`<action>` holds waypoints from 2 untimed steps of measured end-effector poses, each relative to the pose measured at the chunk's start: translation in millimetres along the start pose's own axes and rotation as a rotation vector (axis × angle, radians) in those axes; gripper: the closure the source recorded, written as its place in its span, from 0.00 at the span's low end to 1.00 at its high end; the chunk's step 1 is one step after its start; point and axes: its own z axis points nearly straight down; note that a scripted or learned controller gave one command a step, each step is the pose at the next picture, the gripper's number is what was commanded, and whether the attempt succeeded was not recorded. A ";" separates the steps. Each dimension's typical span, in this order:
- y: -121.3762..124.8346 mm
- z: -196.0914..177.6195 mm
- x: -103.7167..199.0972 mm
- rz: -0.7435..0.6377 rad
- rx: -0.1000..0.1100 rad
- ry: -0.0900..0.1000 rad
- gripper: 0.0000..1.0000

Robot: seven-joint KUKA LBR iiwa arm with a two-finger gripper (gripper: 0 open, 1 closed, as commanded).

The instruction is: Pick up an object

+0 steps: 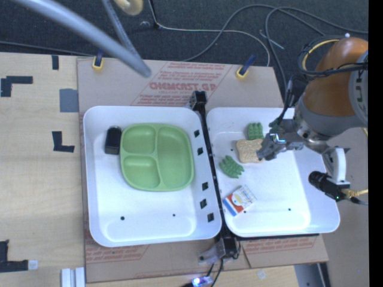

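Observation:
In the right bin (311, 220) lie a tan sponge-like block (246, 150), a green toy (255, 130) behind it, another green toy (231, 166) nearer the divider, and a small red, white and blue packet (239, 200) toward the front. My gripper (268, 149) hangs low over the right bin, just right of the tan block and close against its edge. I see nothing between its fingers. The grey arm with its orange band (338, 61) comes in from the right.
The left bin (102, 220) holds a green divided plate (157, 156) and a small black object (112, 140) beside its left rim. Black clips run along the divider (205, 160) between bins. Cables cross the dark surface behind.

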 end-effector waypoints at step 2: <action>4.9 -7.9 100.2 -0.005 0.006 0.003 1.00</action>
